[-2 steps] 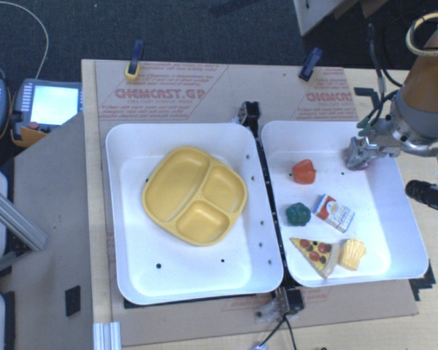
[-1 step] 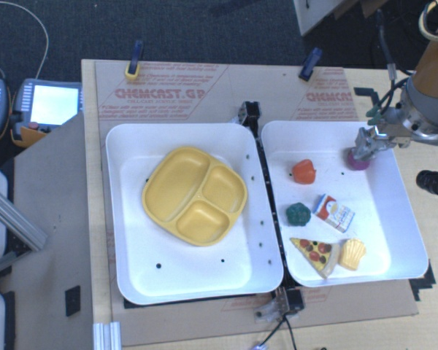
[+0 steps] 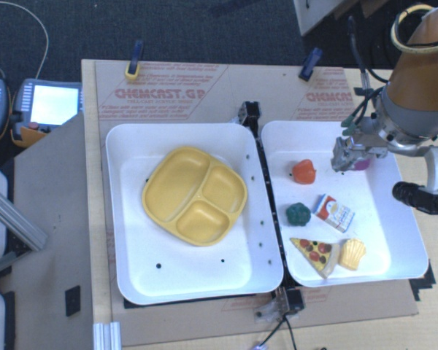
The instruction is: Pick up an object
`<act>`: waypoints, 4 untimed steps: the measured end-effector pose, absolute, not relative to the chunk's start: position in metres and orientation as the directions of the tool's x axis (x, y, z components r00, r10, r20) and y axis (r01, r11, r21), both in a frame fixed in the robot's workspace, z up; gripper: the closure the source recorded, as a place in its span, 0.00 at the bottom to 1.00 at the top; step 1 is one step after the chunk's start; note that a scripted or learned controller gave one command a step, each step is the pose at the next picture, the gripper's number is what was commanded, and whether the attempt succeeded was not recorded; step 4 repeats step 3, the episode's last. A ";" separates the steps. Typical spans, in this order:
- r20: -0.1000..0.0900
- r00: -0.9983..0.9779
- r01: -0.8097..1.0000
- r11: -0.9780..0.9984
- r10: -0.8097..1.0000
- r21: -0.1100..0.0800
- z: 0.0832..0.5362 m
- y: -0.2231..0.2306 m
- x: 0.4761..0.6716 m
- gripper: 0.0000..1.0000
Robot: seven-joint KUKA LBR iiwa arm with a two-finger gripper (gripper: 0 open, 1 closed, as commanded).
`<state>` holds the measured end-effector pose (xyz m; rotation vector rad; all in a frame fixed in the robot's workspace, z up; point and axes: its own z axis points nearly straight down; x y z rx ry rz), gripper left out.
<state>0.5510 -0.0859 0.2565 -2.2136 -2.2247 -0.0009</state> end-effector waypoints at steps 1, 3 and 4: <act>0.004 -0.006 1.000 0.006 1.000 -0.003 0.260 -0.029 0.539 1.00; 0.003 -0.007 1.000 0.007 1.000 -0.003 0.258 0.084 0.521 1.00; 0.003 -0.007 1.000 0.007 1.000 -0.003 0.258 0.084 0.521 1.00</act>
